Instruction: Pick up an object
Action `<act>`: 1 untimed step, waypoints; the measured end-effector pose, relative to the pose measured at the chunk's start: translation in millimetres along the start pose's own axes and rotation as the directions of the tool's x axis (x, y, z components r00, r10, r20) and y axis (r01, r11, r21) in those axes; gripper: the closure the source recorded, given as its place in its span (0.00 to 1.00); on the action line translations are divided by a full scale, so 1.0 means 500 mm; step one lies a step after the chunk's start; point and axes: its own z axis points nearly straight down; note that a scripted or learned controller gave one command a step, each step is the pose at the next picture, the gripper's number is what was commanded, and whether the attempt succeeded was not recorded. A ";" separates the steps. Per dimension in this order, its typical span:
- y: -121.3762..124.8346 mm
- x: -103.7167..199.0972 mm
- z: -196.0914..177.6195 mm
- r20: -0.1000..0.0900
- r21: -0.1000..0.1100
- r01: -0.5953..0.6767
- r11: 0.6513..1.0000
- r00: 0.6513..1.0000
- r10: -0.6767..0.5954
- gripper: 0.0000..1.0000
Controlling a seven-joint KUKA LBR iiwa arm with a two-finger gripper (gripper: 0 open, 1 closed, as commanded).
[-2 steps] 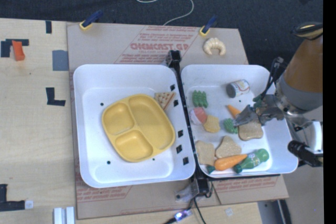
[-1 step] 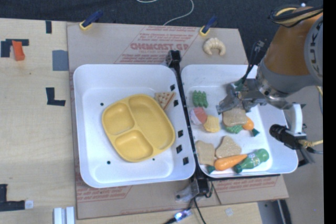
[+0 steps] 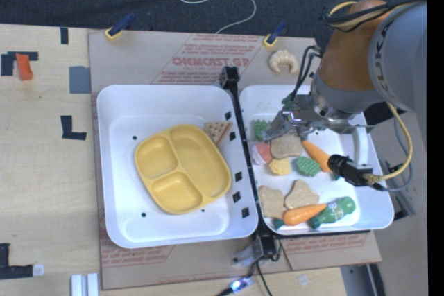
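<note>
**Claw poised over crowded toy-food bin**

The grey arm reaches in from the right and hangs its claw (image 3: 290, 123) low over the upper part of the right bin (image 3: 378, 217), where play food lies heaped. Whether it is spread or closed cannot be told from this slant, and nothing can be seen gripped in it. The likeliest target, a tan bread slice (image 3: 286, 147), lies just below and a shade toward the camera from the claw tip, nearly touching it; a drop of the wrist looks like all the move needs. Its long axis runs roughly across the bin, left to right.

Counted in that bin: two carrots, one (image 3: 317, 155) beside the claw pointing down-right, one (image 3: 304, 214) near the front wall lying crosswise; about three bread slices; one green bottle (image 3: 334, 212); two green leafy pieces; one small yellow piece (image 3: 279, 167); one pinkish piece at the left wall.

The left bin (image 3: 114, 218) holds one yellow divided tray (image 3: 182, 167) and one cracker (image 3: 217, 129). One croissant (image 3: 282, 61) sits apart on the worktop (image 3: 41, 170).
</note>
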 end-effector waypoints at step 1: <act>0.073 0.098 0.015 -0.001 -0.001 0.001 1.000 1.000 -0.001 1.00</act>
